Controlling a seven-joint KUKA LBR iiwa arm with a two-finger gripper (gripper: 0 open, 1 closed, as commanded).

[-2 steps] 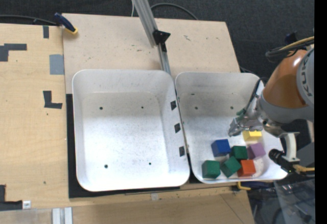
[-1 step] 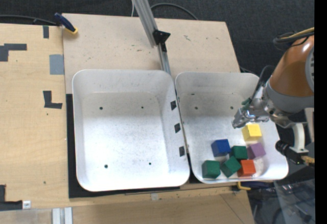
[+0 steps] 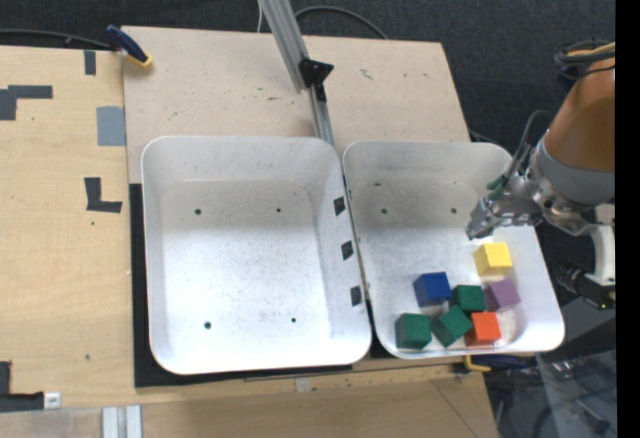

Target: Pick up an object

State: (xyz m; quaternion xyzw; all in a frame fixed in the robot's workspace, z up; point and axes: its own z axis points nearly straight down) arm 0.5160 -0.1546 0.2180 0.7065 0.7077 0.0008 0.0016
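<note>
Arm (image 3: 585,141) reaches in from right, fingers (image 3: 484,222) low over right bin (image 3: 400,176) above yellow block (image 3: 493,257); their state unclear.

I see my pincer (image 3: 484,222) hovering over the right bin (image 3: 400,176), just above the yellow block (image 3: 493,257). Near that bin's front edge sit a blue block (image 3: 432,287), three green blocks (image 3: 413,330), a purple block (image 3: 503,294) and an orange block (image 3: 485,327), clustered together. The left bin (image 3: 240,256) adjoins it on the table (image 3: 60,226).
</note>
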